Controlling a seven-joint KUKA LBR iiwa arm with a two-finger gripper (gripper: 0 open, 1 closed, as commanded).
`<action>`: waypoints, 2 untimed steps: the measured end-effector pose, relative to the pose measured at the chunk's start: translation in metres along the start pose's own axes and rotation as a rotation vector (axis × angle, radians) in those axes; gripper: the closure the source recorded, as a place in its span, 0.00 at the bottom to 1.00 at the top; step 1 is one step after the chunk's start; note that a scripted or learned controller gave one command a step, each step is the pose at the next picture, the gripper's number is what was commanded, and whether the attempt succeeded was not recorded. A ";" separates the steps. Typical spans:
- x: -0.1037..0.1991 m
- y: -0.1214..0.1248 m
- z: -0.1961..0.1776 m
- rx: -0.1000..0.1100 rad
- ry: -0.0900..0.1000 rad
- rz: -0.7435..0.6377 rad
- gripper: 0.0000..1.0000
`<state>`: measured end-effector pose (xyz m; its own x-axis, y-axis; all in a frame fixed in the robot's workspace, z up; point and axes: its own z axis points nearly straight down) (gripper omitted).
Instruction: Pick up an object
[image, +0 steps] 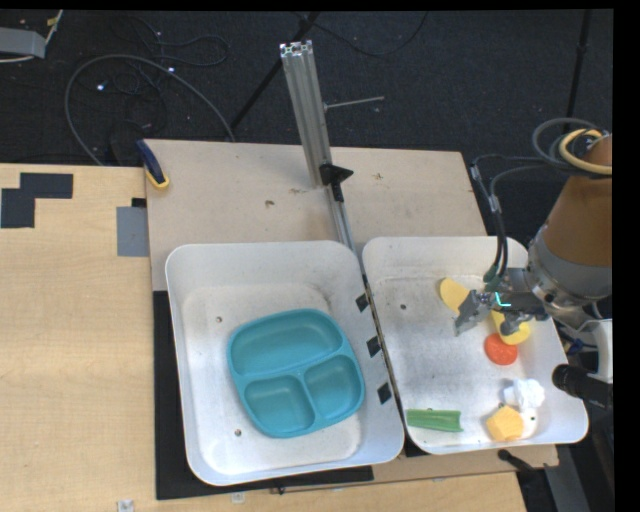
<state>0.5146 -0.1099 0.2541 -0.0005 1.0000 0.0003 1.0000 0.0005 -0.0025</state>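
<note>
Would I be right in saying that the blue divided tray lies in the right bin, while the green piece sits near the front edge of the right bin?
Not quite: the camera view shows the blue divided tray in the left bin, not the right one. The green piece does sit near the front edge of the right bin.

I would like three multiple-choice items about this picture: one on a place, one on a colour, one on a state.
1. Where does the divided tray lie?
A. in the left bin
B. in the right bin
C. on the wooden bench

2. What colour is the flat piece near the front edge of the right bin?
A. blue
B. green
C. black

3. How does the divided tray lie?
A. upside down
B. standing on its edge
C. flat, compartments facing up

Answers:
1. A, since it rests on the left bin floor.
2. B, since it is plainly green.
3. C, since its three compartments show from above.
</note>
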 end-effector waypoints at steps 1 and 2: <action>0.000 0.000 0.000 -0.001 0.000 0.000 0.00; 0.006 0.002 0.045 0.006 0.001 0.000 0.00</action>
<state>0.5163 -0.1038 0.2092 -0.0005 1.0000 0.0018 1.0000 0.0005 -0.0084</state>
